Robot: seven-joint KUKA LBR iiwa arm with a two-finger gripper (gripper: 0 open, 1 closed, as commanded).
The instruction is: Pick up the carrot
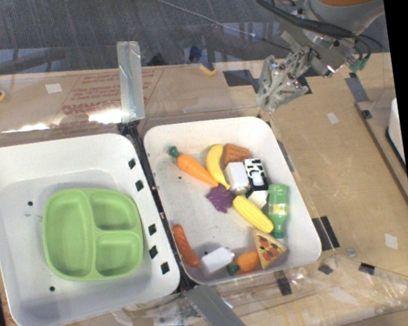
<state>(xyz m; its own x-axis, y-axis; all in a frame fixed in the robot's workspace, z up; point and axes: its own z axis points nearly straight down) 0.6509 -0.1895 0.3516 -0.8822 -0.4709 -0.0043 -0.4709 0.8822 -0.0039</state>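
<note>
Two white bins sit side by side on the table [340, 169]. In the left bin [9, 223] we see a green divided plate [92, 232]. The right bin [161, 172] holds the toy food: the carrot [193, 167] lies slantwise in the upper left part, green top toward the bin's far left corner, just beside a banana [216, 166] to its right. A purple piece [220, 199], a corn cob [253, 214], a green bottle [278, 205], a pizza slice [270, 248] and a second orange carrot-like piece [245, 263] by the near wall lie farther along. The gripper [281, 87] hangs beyond the right bin's far right corner, well apart from the carrot; its fingers [268, 91] look spread and grip nothing.
</note>
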